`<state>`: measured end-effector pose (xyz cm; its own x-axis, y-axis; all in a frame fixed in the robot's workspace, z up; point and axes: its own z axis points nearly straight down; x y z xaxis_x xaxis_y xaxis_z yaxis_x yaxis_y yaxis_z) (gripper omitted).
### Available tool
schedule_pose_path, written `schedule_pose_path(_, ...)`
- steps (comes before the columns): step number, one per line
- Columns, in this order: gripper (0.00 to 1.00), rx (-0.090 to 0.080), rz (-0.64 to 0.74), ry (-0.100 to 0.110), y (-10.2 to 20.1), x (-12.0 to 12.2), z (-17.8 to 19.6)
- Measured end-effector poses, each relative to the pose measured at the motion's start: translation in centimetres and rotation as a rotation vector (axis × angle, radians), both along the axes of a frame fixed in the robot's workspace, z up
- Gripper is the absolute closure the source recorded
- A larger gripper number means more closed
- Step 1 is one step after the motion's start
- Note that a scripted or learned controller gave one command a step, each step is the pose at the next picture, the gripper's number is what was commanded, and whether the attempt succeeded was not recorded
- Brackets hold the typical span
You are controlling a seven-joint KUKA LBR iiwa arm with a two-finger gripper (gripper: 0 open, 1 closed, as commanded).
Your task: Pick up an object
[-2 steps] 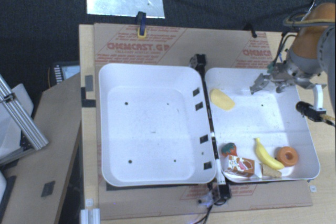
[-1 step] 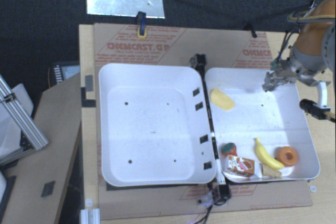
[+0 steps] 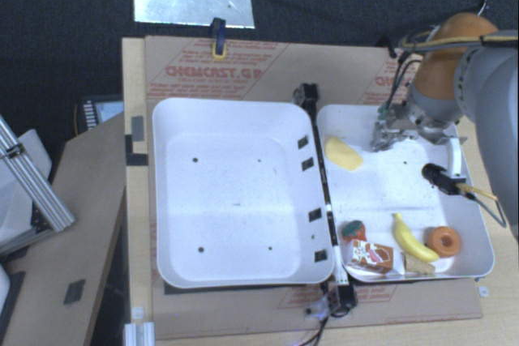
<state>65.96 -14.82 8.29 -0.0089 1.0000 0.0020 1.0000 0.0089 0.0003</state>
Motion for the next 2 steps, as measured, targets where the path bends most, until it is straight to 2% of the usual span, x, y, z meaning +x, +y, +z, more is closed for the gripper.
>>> schedule_pose_path(1,1.00,0.001,-0.001,0.004,6.1,-4.9,0.1)
schedule_pose_path(2,1.00,0.001,0.002,-0.011,12.7,-4.8,10.9)
